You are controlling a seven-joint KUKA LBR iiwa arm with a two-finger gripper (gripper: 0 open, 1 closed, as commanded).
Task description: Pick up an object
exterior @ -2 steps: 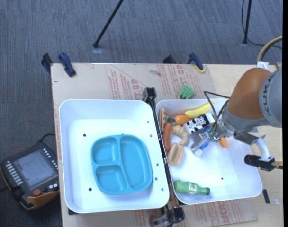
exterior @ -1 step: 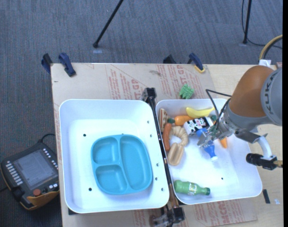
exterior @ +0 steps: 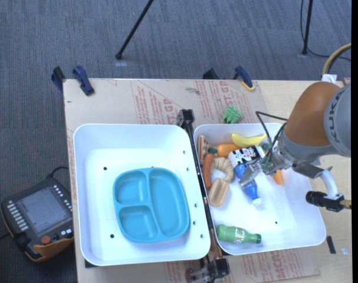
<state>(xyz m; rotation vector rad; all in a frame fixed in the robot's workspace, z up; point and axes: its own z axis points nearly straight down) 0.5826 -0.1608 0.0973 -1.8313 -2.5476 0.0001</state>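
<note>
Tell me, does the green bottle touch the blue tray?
Apart. The camera view shows the green bottle in the right bin and the blue tray in the left bin.

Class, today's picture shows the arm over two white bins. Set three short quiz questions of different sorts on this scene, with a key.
1. True or false: the blue divided plate lies in the left bin.
2. Which thing lies nearest the front wall of the right bin? A. yellow banana B. green bottle C. orange carrot
3. Fill in: the claw hangs over the ____ bin.

Key: 1 true. 2 B. 3 right.
</note>
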